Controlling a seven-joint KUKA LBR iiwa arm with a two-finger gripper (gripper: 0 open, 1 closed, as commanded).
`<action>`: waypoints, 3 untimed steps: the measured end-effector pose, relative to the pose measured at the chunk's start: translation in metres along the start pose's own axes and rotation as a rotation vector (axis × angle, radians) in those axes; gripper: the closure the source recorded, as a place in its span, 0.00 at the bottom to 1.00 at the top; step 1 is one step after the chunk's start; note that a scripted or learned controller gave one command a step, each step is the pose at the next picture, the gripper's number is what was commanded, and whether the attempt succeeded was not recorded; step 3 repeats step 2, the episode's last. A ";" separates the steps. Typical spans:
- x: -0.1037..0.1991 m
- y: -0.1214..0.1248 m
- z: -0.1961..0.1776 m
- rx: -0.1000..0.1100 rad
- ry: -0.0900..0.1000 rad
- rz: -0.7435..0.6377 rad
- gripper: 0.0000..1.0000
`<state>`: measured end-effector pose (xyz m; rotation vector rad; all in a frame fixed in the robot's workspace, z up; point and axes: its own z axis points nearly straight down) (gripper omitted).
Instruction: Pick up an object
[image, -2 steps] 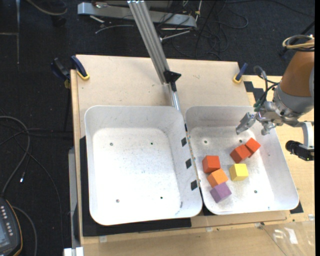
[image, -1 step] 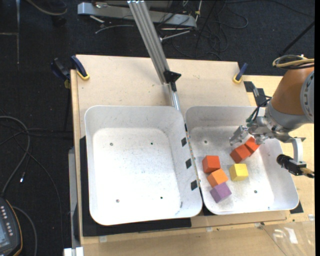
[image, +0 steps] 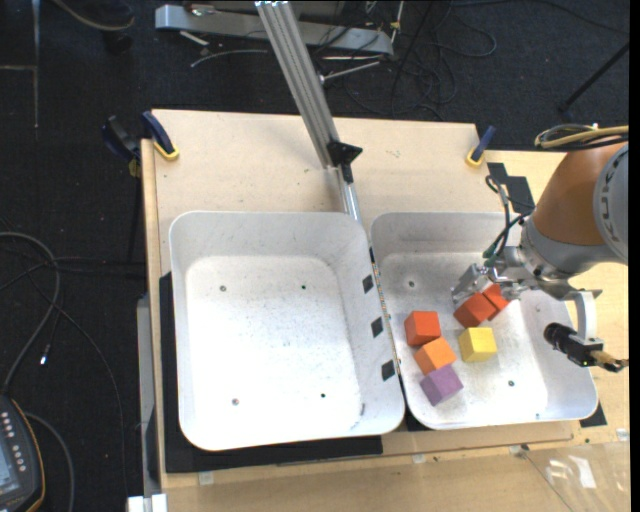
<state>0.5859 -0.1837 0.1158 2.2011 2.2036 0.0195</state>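
Four small foam cubes are sitting mid right white bin (image: 560, 405); gripper (image: 483, 293) is pinching a fifth, red-orange cube (image: 480, 307), lift pending.

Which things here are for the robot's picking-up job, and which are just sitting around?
For the job:
gripper
red-orange block at the gripper
red block
orange block
yellow block
purple block
right bin

Just lying about:
left bin
yellow clamps
metal pole
floor cables
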 end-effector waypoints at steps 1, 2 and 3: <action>0.001 0.002 -0.013 -0.009 -0.003 -0.002 1.00; -0.037 0.022 -0.029 0.023 0.007 0.003 1.00; -0.037 0.022 -0.029 0.023 0.007 0.003 1.00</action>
